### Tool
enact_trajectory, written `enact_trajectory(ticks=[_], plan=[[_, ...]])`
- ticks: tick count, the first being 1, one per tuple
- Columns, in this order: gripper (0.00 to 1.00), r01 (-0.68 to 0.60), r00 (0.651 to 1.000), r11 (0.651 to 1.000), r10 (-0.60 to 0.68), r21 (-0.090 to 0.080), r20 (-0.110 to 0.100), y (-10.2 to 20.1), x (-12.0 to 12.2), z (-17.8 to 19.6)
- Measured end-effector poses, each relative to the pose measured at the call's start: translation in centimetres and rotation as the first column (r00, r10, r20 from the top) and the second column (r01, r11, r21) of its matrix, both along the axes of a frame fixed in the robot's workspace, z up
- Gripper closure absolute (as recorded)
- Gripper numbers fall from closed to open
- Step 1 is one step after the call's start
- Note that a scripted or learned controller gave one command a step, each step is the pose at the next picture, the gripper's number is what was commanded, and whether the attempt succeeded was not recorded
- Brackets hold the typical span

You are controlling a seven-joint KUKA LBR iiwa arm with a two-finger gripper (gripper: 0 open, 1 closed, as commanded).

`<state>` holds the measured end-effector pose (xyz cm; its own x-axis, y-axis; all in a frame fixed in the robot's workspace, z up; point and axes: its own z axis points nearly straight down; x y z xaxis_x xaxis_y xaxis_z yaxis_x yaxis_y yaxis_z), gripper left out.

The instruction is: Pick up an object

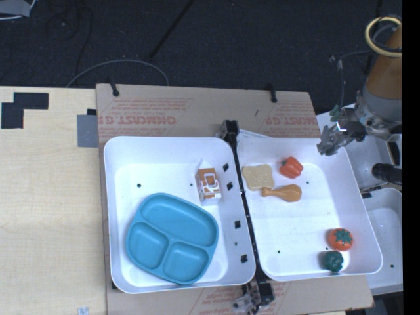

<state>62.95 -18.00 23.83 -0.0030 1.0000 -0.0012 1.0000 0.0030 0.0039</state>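
One mirrored, perhaps "CHEMCAST", cardboard point(141, 118) print

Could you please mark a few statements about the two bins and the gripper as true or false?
1. The blue divided plate lies in the left bin. True.
2. The tomato lies beside the small carton. False: it is in the right bin, near the green toy.
3. The drumstick lies next to the bread slice. True.
4. The gripper holds the red pepper. False: it hovers at the bin's far right corner.
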Motion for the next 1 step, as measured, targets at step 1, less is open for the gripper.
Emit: enact_trajectory(ticks=[1], plan=[[1.00,-0.001,1.000,1.000,0.002,0.004,-0.007,5.04,-2.61,0.63]])
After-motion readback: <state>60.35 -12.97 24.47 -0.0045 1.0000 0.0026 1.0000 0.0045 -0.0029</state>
